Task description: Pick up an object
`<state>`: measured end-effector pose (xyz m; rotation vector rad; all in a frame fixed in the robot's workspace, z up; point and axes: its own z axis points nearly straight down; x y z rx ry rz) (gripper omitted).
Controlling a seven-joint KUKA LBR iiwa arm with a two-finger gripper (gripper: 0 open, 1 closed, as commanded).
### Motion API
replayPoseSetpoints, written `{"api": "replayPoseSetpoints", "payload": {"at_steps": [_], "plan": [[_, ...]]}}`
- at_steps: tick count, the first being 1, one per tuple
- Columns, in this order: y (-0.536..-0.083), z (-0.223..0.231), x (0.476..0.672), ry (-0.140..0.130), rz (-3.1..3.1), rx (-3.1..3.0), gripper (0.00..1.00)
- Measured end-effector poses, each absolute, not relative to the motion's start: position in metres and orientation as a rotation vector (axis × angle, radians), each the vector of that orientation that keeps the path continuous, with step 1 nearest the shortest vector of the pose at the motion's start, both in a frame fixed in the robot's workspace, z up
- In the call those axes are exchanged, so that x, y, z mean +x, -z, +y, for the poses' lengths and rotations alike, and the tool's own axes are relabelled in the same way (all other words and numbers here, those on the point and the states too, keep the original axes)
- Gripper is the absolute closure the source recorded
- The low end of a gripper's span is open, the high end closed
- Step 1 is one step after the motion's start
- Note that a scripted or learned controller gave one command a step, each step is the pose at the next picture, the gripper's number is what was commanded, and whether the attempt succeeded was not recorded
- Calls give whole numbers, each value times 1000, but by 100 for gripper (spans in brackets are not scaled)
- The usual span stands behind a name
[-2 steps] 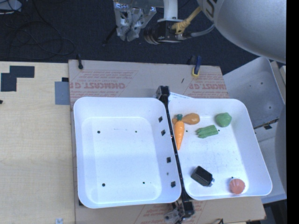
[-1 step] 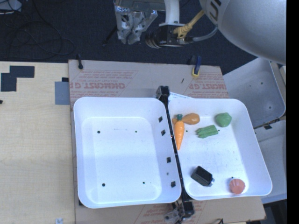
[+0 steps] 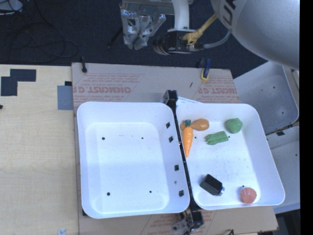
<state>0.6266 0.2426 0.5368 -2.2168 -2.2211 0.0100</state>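
The gripper [image 3: 142,31] is hanging at the top of the view, above the dark floor beyond the far edge of the cardboard [image 3: 146,84]. It is showing as a crumpled silvery mass under a pale housing; I cannot tell whether it is open or closed, and nothing is visibly caught in it. Judgement: it is parked high and clear of both bins so the camera is getting an unobstructed look before a pick is chosen.

Taking the divider [image 3: 177,146] between the bins as landmark: the carrot [image 3: 187,140] is lying just right of it, lengthwise along it, green top pointing away from the viewer. An orange piece [image 3: 200,125] is touching or nearly touching the carrot's top end. Further right, a green pod [image 3: 216,138], then a rounder green item [image 3: 234,125], apart from each other. Nearer the camera, a black block [image 3: 212,184] is sitting well right of the divider, and a reddish round item [image 3: 248,195] is resting by the right bin [image 3: 274,180] near corner. All candidates are lying in the right bin; the left bin [image 3: 88,131] is holding none.

Hard to make out: the arm [image 3: 264,18] is being cropped by the frame's top right. The carrot's closeness to the divider is looking awkward for a grasp; the black block is looking more open on all sides.
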Motion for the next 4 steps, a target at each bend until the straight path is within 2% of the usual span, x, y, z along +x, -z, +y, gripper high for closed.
{"api": "replayPoseSetpoints", "payload": {"at_steps": [2, 3, 4], "plan": [[-514, 243, 597, -10, -2223, -2215, 100], [-490, 242, 593, -10, -2220, -2219, 100], [-540, 244, 600, 0, -2228, -2215, 100]]}}
